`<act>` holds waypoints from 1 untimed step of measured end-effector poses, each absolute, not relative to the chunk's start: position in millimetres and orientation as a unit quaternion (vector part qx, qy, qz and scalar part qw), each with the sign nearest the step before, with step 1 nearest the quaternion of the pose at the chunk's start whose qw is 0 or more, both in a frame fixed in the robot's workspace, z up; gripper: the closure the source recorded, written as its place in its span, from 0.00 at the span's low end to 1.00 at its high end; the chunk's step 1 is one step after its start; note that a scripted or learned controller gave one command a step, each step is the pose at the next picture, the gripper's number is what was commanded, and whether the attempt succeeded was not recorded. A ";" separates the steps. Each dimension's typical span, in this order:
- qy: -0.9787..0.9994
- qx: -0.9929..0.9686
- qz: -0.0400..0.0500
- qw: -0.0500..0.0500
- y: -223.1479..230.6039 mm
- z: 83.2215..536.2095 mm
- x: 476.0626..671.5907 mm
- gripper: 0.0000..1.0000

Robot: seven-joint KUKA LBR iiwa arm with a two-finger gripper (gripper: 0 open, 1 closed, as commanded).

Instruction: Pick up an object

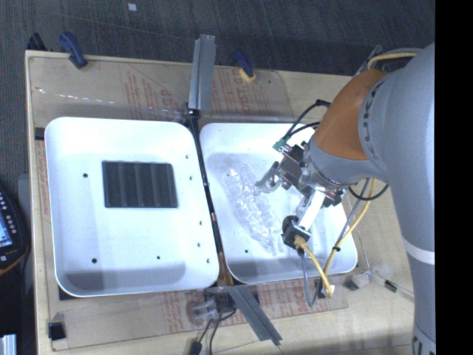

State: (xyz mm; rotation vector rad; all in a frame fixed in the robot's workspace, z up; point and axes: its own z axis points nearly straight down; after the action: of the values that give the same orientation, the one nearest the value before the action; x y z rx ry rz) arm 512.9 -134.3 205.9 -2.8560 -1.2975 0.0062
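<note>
Progress looks to be at the reach-in stage, with nothing lifted. Nearest the camera, at the front edge of the tabletop (133,315), a grey metal bracket (251,318) sits where the two white bins meet. Beyond it, the left bin (66,198) holds a dark ribbed block (139,184), flat on the bin floor and well apart from the arm (399,109). The right bin (222,135) holds a crumpled piece of clear plastic (247,202), lying from the bin's middle towards its near wall. That plastic is the likely target, since the pincer (270,181) is down at its far right edge, touching or just beside it; which cannot be told. Whether the pincer is spread or pressed together cannot be told either, as glare washes out its tip. No thing is seen in its grip, so grasp and lift both appear left to do.

The arm enters from the right, its orange band (347,120) above the far right part of the right bin, and the wrist bends down and leftward so the pincer points towards the bin's middle. Farther back, a grey bar (201,72) stands over the seam between the bins, and blue clamps (72,50) grip the tabletop's far edge.
</note>
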 end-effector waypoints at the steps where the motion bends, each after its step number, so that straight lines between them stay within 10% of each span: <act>1: -0.300 -0.954 0.002 0.001 -154.0 191.1 518.7 0.00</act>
State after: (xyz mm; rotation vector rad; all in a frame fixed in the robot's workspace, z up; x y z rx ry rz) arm 518.7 -154.0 191.1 -2.9951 -0.9413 0.0055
